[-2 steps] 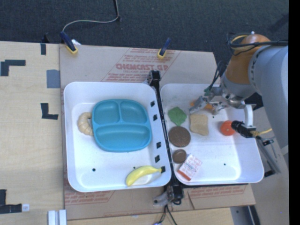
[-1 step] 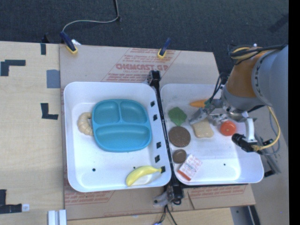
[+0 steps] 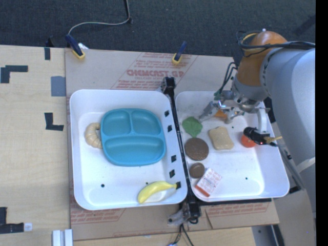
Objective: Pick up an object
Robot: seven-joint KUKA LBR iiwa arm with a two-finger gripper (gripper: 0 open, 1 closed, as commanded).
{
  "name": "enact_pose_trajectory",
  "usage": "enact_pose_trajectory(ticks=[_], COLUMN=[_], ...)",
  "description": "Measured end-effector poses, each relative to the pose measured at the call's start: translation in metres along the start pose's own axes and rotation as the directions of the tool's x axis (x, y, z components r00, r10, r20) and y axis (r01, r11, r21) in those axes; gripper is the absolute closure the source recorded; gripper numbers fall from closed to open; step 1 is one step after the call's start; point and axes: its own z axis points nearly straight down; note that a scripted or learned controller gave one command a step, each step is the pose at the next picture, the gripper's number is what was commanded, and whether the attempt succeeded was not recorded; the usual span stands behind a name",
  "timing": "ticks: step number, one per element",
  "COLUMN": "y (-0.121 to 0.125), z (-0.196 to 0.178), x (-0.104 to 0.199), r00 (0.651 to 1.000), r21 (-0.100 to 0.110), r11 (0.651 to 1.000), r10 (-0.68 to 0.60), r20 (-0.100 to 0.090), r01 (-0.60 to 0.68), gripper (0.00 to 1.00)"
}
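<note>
The approach step is judged underway: the gripper (image 3: 221,109) hovers at the right bin's (image 3: 256,188) twelve o'clock; its opening cannot be told. A descent onto the green piece (image 3: 192,125) at seven o'clock is called for next.

You are seeing a wooden bench (image 3: 31,152) that is carrying a brown cardboard sheet (image 3: 138,73) with red print. Two yellow-and-blue clamps, one (image 3: 76,46) at the sheet's far left corner and one (image 3: 179,54) at its far edge, are gripping it. A black cable (image 3: 110,20) is running over the dark carpet (image 3: 205,14) behind.
</note>
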Motion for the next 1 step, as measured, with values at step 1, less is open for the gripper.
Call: enact_pose_trajectory(ticks=[1], y=[-0.0502], z=[-0.0016], x=[-0.0307], r00=[1.000], r21=[-0.027], r11=[1.000], r10=[-0.005], r20=[0.005], r01=[0.005], gripper=[0.00])
